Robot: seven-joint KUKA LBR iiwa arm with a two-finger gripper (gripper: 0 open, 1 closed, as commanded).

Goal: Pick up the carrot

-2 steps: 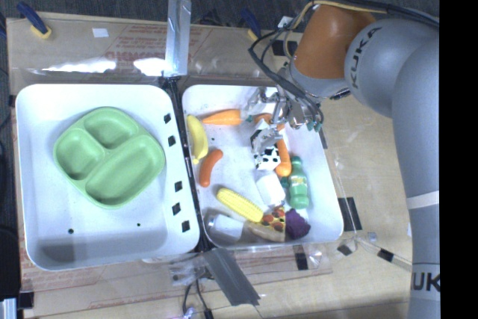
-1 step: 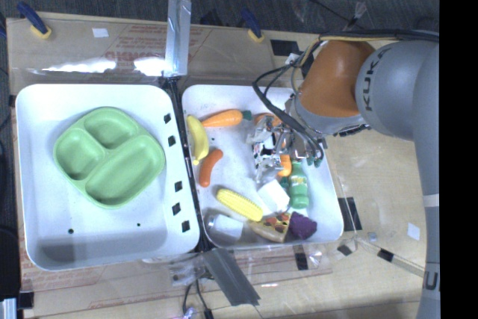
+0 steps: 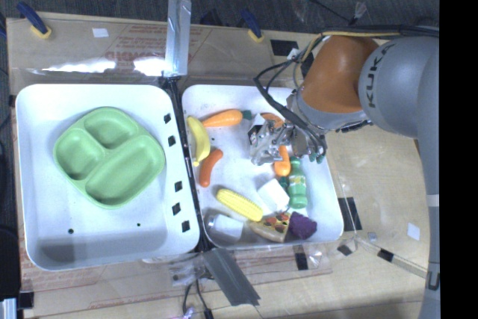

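You are looking down on two white bins. The left bin [image 3: 45,235] is holding a green divided plate [image 3: 110,155]. In the right bin [image 3: 332,190], the carrot [image 3: 222,118] is lying near the upper left corner, just above a banana [image 3: 198,140] and a sausage [image 3: 210,166], and well clear of the gripper [image 3: 270,142]. The gripper is hanging at the bin's centre-right, beneath the orange-banded wrist; whether its fingers are spread or closed, you cannot tell, and nothing is seen between them. A small orange piece [image 3: 283,160] and a green bottle [image 3: 297,183] are lying just below it; a corn cob [image 3: 239,204] and a purple item [image 3: 302,225] are sitting at the lower edge.
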